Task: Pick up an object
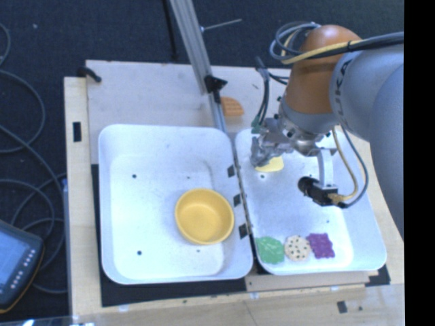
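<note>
The pale yellow object (273, 164) lies at 11 o'clock in the right bin (353, 240), partly hidden under the claw (264, 152); whether the claw is released or clenched cannot be told. At 6 o'clock in that bin sit a green piece (270, 249), a cookie (297, 248) and a purple piece (321, 245). A yellow bowl (204, 216) rests in the left bin (129, 182) toward 4 o'clock.

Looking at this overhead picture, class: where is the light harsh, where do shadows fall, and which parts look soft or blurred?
In the camera view, both white bins are bright, nearly washed out; the yellow bowl casts only a faint shadow; the dark floor loses detail; the gripper over a small yellow object looks soft, so its fingers are unclear; the whole image is grainy.
</note>
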Motion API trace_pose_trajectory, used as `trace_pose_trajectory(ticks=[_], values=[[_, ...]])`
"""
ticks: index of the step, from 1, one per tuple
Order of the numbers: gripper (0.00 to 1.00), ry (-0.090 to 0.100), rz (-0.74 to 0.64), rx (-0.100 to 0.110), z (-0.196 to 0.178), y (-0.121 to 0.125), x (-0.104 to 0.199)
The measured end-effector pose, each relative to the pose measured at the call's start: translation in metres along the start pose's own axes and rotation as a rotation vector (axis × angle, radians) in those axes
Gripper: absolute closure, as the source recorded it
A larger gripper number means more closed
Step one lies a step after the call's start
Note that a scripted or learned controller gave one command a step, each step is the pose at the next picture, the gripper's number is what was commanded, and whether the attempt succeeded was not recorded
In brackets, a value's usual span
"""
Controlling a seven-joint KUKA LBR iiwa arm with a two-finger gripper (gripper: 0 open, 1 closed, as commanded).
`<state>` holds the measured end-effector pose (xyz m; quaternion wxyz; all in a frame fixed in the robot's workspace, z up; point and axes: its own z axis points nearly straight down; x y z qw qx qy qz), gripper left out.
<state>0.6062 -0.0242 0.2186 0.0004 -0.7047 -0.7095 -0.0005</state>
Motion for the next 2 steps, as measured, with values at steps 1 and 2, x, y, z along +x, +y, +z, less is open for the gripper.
trace_pose_trajectory(ticks=[1, 2], values=[[1.0, 0.001, -0.002, -0.002, -0.014, 0.007, 0.055], [1.0, 0.001, -0.001, -0.001, -0.026, 0.009, 0.105]])
